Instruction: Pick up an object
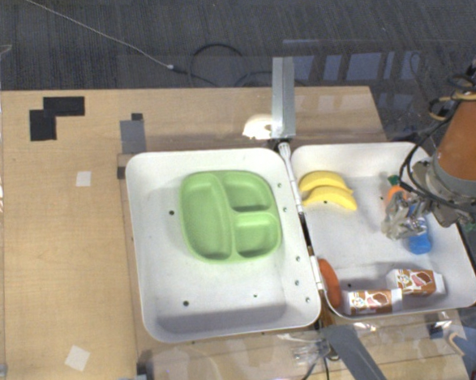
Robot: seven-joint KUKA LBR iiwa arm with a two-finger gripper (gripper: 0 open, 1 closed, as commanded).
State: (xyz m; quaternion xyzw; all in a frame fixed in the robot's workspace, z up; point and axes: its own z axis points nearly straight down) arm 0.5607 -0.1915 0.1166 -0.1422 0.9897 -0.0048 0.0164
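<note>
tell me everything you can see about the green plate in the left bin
The green divided plate is a rounded-square tray that looks like matte plastic, in a light lime colour. Raised ridges split it into three compartments: one long section down its left side and two smaller ones stacked on its right. All three hold nothing. It lies flat, right side up, turned slightly askew, around the middle of the left shallow white bin, a little toward the far side. Only the bin floor touches it.
</note>
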